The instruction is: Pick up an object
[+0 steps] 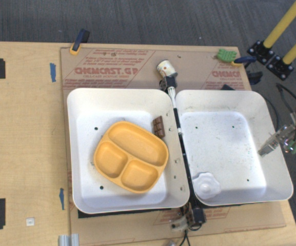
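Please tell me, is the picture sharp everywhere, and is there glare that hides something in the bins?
In the camera view, the yellow tray is sharp with soft shadow; the end effector at the right looks blurred; a white object nearly blends into the right bin.

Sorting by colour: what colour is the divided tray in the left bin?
Yellow-orange, seen in the camera view: the divided tray.
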### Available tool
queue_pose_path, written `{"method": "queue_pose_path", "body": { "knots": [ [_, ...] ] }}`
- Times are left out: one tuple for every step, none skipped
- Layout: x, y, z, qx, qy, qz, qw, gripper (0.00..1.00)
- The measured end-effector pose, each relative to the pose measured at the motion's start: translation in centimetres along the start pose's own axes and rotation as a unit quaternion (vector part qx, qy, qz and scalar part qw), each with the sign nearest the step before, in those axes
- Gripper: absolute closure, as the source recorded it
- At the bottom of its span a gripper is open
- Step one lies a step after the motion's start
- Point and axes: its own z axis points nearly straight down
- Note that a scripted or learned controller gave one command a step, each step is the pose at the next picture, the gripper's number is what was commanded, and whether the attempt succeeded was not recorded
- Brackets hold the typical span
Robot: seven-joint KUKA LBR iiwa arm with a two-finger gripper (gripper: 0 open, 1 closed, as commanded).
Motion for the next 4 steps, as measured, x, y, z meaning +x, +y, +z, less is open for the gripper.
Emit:
{"method": "queue_pose_path", "body": {
  "knots": [
    [-2.2, 2.8, -0.6, 0.0, 0.0, -0.11, 0.994, 1.0],
    [-2.3, 2.9, -1.6, -0.002, -0.003, -0.109, 0.994, 1.0],
    [-2.4, 3.0, -2.7, -0.003, -0.005, -0.109, 0.994, 1.0],
    [-2.5, 3.1, -3.8, -0.005, -0.008, -0.108, 0.9941, 1.0]
  ]
}}
